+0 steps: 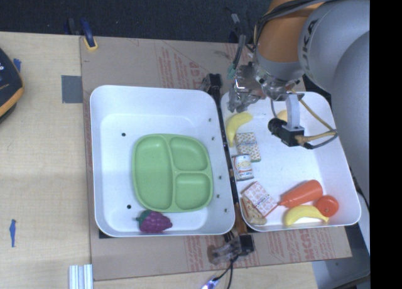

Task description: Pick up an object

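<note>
My gripper (242,98) hangs low over the far left corner of the right bin (326,156). Just in front of it lies a small yellow banana (237,125); I cannot see whether they touch. Nearer along the bin's left side lie two small patterned packets (249,146), a small can (244,167) and a red-and-white box (257,200). At the bin's near right lie an orange carrot (302,192), a red tomato (326,206) and a second banana (305,217). In the left bin (107,156) sit a green divided plate (173,171) and purple grapes (154,222).
The grey arm with its orange band (286,24) looms over the right bin's far side. A black fitting with cables (287,132) hangs below the wrist, with a yellow object (282,115) partly hidden behind it. Black clamps (213,82) sit between the bins.
</note>
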Motion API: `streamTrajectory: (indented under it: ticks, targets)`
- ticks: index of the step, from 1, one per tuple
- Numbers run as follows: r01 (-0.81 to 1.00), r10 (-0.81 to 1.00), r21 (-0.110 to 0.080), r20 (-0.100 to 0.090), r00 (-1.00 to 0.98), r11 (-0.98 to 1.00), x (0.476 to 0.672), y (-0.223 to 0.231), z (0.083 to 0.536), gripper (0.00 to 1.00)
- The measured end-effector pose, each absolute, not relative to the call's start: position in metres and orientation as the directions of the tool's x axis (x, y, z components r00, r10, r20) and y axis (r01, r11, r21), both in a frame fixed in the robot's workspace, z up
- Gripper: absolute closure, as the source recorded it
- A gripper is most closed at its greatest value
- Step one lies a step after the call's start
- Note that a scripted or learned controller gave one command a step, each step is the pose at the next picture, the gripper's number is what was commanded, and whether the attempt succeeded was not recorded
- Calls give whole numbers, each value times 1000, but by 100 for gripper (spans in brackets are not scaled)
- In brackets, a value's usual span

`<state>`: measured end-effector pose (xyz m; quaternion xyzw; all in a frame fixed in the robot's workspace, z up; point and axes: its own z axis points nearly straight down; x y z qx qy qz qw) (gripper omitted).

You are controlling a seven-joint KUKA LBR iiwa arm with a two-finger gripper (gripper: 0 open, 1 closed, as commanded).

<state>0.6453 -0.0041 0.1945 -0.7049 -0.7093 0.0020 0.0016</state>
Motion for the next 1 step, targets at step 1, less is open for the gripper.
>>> streamTrajectory:
  ticks: [1]
  targets:
    - [1000, 1000, -5, -1, -6, 6, 645, -4, 195, 0]
